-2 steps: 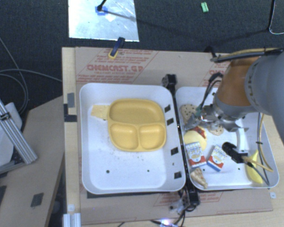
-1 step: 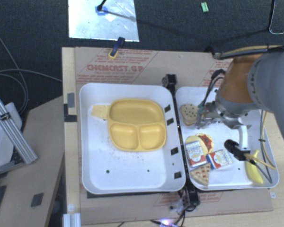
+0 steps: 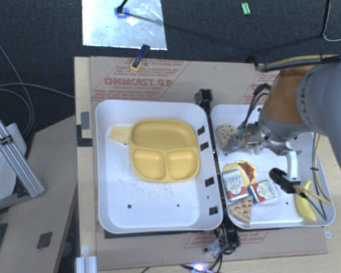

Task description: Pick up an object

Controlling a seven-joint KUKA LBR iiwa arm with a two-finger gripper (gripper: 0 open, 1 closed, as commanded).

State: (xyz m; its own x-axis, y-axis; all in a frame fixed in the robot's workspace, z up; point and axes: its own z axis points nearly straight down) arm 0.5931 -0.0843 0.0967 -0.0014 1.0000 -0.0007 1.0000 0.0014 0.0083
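Left bin (image 3: pixel 102 169): well to the gripper's left, across the divider. Holds a yellow plate (image 3: pixel 162 151) with three wells; a pale slice (image 3: pixel 120 134) pokes out from under the plate's far-left edge. None of it is within easy reach of the gripper as it stands.

Right bin (image 3: pixel 278 212): the gripper (image 3: pixel 234 144) is down in the upper-left corner, low over the floor and close to the divider wall. It is dark and blurred against the wrist, so I cannot tell whether it is open or closed, and nothing can be seen held in it.

Likely target: a brown biscuit (image 3: pixel 223 132), flat on the floor just beside the gripper, on its left and slightly to the far side. It looks to touch the tip or nearly so; which, I cannot tell.

Nearer the camera than the gripper: a small carton (image 3: pixel 234 183), below it a waffle (image 3: pixel 242 209), and to the right a red-and-white packet (image 3: pixel 264 191). A banana (image 3: pixel 306 206) lies well to the gripper's right, along the bin's right side. The arm (image 3: pixel 324 95) comes in from the upper right.

Step in hand, as I judge it: closing in on the biscuit.
- The biscuit is thin and flat, so the gripper must go right down to the floor to catch the edges.
- Centre over it first; it now sits off to the left.
- The divider wall is close, so leave room on that side.
- Lift straight up and check that something is actually held.
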